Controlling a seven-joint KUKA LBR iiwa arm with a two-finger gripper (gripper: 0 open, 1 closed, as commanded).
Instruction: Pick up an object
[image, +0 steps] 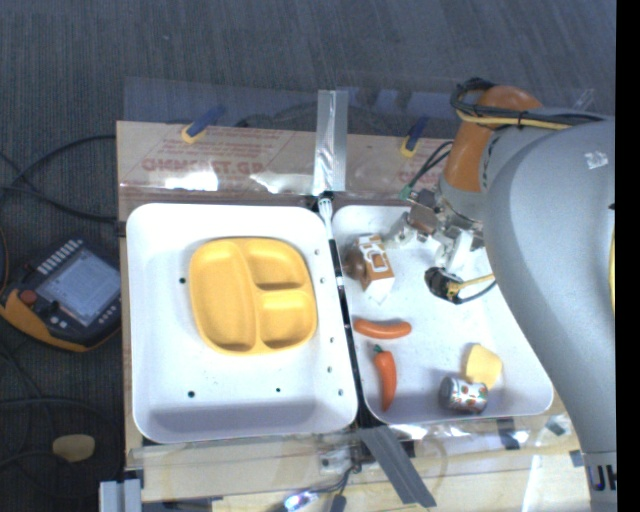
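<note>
The two-finger gripper hangs over the right white bin near its far edge; whether it is open cannot be told. The small white-and-brown carton, by that bin's left wall, looks light and crushable: best taken across its flat sides.

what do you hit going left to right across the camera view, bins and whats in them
left bin → yellow divided tray → small carton → sausage → silver can
</note>
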